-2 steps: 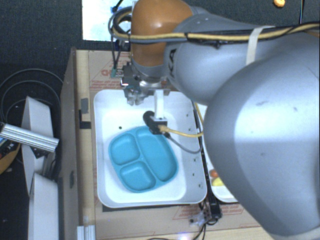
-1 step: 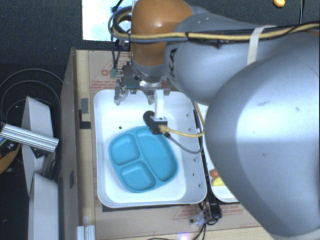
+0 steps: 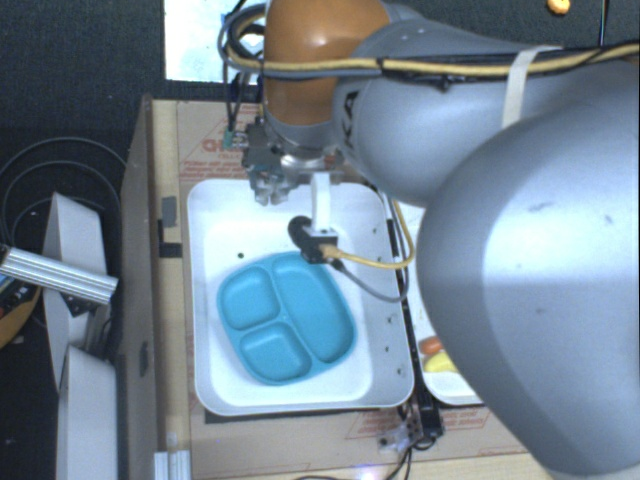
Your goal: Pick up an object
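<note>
Grey metal gripper (image 3: 270, 190) hung over a smooth white bin (image 3: 225, 218)
Near it, on the camera side, lay a glossy blue three-compartment plate (image 3: 287, 323) with rounded corners; the gripper's state was unclear.

1. Arm (image 3: 530, 268): smooth grey shell built of large rounded segments, matte, with a few faint scuff marks.
2. Orange band (image 3: 318, 38): glossy and dome-shaped, above the wrist.
3. Cable bundle (image 3: 450, 65): yellow and black strands run along the grey shell. A pale strap (image 3: 518, 83) wraps them to it.
4. Black cable loops (image 3: 238, 33): bunched beside the orange band.
5. Gripper (image 3: 272, 178): small, blocky, dull grey metal.
</note>
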`<action>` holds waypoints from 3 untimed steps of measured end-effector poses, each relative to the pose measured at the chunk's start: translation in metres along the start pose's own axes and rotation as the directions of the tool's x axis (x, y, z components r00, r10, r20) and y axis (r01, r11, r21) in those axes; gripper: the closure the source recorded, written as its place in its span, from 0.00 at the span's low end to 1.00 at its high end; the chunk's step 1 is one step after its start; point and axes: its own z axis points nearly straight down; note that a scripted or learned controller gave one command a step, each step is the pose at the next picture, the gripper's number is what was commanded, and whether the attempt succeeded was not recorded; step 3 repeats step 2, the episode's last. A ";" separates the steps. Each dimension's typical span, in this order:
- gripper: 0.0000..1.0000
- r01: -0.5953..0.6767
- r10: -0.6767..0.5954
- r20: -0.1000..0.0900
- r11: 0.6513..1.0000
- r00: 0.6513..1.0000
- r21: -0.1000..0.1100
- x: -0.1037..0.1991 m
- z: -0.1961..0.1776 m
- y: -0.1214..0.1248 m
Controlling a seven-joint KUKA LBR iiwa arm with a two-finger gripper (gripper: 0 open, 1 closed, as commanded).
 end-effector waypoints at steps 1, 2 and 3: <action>1.00 -0.006 0.006 0.002 1.000 1.000 0.010 -0.012 0.037 -0.041; 1.00 0.001 -0.001 0.000 1.000 1.000 0.009 0.007 0.008 -0.094; 1.00 0.001 -0.001 0.000 1.000 1.000 0.009 0.007 0.008 -0.094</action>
